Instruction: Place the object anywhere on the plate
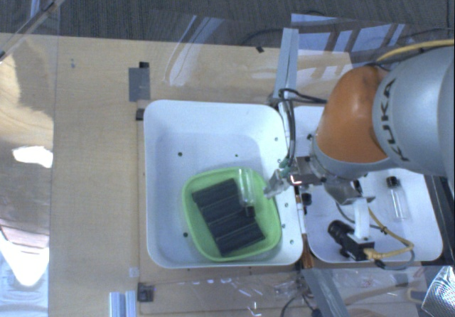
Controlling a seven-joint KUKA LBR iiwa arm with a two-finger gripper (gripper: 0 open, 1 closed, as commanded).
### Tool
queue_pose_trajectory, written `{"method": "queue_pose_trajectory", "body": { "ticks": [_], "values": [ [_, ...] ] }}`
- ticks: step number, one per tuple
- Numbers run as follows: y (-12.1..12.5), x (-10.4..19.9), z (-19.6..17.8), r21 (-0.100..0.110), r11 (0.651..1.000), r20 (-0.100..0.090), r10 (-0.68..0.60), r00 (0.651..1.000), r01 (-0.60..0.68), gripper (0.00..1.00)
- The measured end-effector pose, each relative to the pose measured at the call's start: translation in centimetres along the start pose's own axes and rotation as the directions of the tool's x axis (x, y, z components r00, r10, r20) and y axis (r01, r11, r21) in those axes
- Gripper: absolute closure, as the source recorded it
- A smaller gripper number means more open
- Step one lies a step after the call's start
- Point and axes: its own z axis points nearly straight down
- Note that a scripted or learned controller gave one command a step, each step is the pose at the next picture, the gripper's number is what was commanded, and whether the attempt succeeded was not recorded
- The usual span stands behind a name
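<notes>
From the camera above, my arm [419, 109] comes in from the right, and its orange band [352, 120] hangs over the seam between the two bins. My gripper [272, 186] sits low at the right side of the left bin [185, 131], just over the right rim of the green plate [189, 209]. I cannot tell from here whether it is open or closed, nor whether it grips anything.

The plate lies in the near right part of the left bin. A black ridged block [227, 215] lies flat across the middle of it, set at a slant. A small clear piece [248, 186] rests on the plate's upper right part, at the block's upper right corner and just beside my gripper. It is too faint to say whether it touches either.

In the right bin [419, 237] a clear vial [394, 198] lies on the floor, well apart from the plate.
</notes>
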Motion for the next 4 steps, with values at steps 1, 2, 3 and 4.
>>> {"method": "queue_pose_trajectory", "body": {
  "ticks": [1,2,3,4],
  "values": [
    [4.0,4.8,0.1,0.001,1.0,0.0,-0.01,1.0,0.01,0.0],
    [5.6,4.7,0.1,0.001,1.0,0.0,-0.019,1.0,0.019,0.0],
    [7.5,8.2,0.9,0.002,0.999,0.0,-0.034,0.999,0.034,0.0],
    [8.8,12.5,-3.6,0.001,1.0,-0.001,-0.026,1.0,0.026,0.0]
  ]
}}
